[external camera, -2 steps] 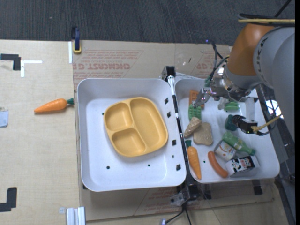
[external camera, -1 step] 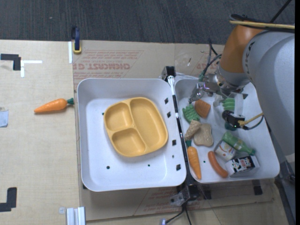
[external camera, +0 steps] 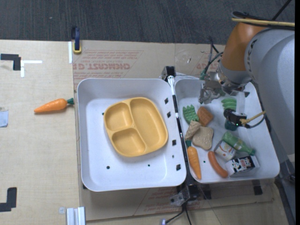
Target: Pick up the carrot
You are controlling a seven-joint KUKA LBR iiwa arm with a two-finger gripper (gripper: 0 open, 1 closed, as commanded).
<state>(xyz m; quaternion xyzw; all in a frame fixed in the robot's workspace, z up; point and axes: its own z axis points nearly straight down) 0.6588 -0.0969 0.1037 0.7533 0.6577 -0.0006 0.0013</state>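
Observation:
An orange carrot lies in the right bin near its front left corner, pointing toward the front edge. A second carrot with a green stub lies outside the bins on the bench, left of the left bin. My gripper hangs over the back of the right bin, just above a brown food piece and well behind the bin's carrot. Nothing shows in its grasp.
The left bin holds a yellow three-part plate. Crowding the right bin are a green ridged piece, a bread slice, a sausage, a small carton and green items.

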